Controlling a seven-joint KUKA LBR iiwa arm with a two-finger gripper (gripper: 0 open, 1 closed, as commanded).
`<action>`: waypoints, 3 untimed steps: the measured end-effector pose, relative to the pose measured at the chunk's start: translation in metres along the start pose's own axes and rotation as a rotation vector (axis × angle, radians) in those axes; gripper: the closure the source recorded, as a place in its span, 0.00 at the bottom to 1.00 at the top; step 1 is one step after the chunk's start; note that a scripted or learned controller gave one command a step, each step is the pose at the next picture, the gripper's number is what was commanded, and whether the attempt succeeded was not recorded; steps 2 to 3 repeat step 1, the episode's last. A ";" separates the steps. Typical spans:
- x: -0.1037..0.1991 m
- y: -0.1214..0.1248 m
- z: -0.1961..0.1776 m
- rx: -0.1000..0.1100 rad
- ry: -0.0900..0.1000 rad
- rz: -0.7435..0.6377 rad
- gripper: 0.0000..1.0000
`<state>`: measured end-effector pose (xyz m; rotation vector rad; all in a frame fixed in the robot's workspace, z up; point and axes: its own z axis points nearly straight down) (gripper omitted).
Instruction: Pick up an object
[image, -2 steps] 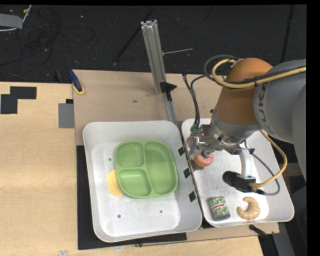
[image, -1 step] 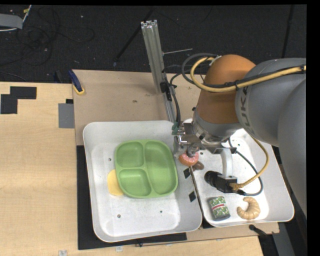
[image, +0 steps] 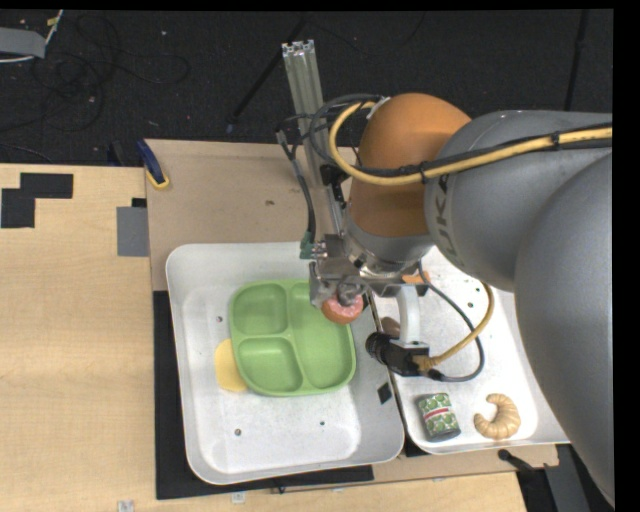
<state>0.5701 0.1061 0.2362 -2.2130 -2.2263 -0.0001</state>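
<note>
Above the green plastic tray's (image: 293, 340) far right corner, the gripper's (image: 340, 303) metal fingers clamp a round pink object (image: 343, 309).

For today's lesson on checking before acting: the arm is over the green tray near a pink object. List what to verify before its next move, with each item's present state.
1. Gripper is above the left bin: ok.
2. Pink object lies right at the gripper, by the green tray's right edge: ok.
3. Pink object is actually between the fingers: cannot tell, the wrist hides them.
4. Yellow object is partly under the tray, away from the gripper: ok.
5. Croissant and green can lie in the right bin, apart from the gripper: ok.
6. Black cable hangs over the right bin, possible snag: not ok.
</note>
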 end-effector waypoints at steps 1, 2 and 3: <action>-0.002 -0.001 0.001 0.002 -0.002 0.003 0.00; -0.002 -0.001 0.001 0.002 -0.002 0.003 0.00; -0.002 -0.001 0.001 0.002 -0.002 0.003 0.00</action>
